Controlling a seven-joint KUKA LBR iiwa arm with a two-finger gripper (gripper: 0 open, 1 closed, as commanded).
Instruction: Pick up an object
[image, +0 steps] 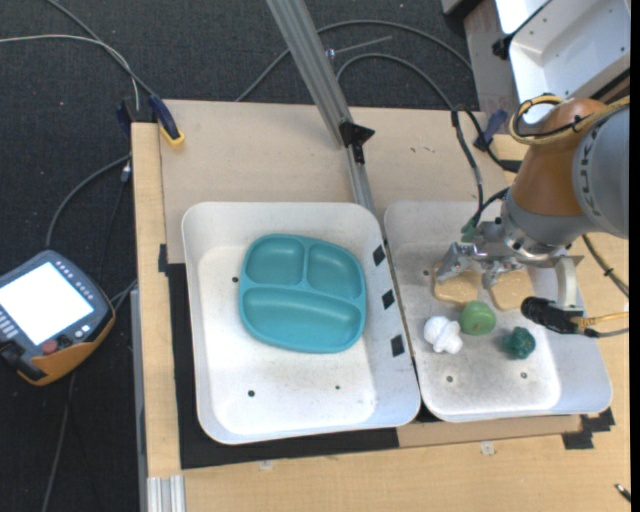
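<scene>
A: What is sitting around the bins?
B: A pole (318, 75) is leaning over the bench (250, 150) from the top, ending between the two bins. Cables are lying on the dark floor, and a small screen box (45, 315) is lying far off to the left.

A: What is lying in the bins?
B: The left bin (215, 400) is holding a teal tray (300, 292) with three parts. The right bin (500, 395) is holding a tan flat piece (458, 289), a green ball (478, 318), a white lumpy toy (442, 333) and a dark green toy (518, 343). The ball is sitting between the white toy and the dark green toy, just below the tan piece.

A: What is the gripper (487, 262) doing?
B: It is hanging right over the tan piece, near the top of the right bin. I cannot tell how it is set, or whether it has hold of anything.
</scene>
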